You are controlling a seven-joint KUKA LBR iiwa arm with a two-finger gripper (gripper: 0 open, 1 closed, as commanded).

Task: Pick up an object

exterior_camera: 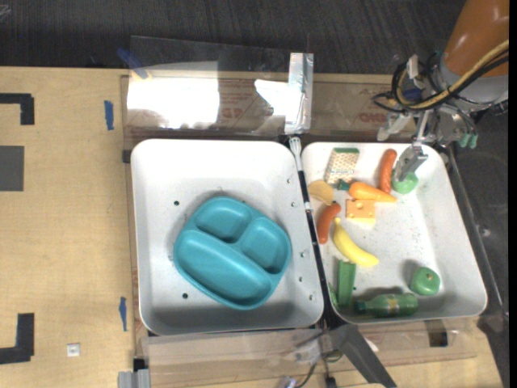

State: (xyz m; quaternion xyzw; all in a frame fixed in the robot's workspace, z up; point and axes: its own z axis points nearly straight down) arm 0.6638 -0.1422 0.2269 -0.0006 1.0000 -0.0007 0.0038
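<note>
Hovering at the top right corner of the right bin (472,293), the end effector (410,168) points down just above a small light-green piece (404,185), with a red-orange sausage-shaped toy (387,169) just beside it — whether it is spread wide or pinched narrow, I cannot tell from this slanted view. Nothing is visibly gripped. Candidates crowd that bin: a carrot (371,191), a banana (354,247), a green apple (425,280), a dark green bottle (386,304) along the near wall. The left bin (153,217) carries a teal divided tray (233,251). The risk, as I judge it, is crowding — the green piece sits close to the sausage toy and the bin's far wall, so a descent slightly off could nudge one into the other or catch the rim, and a small rounded toy may squirt out as the grip closes.
</note>
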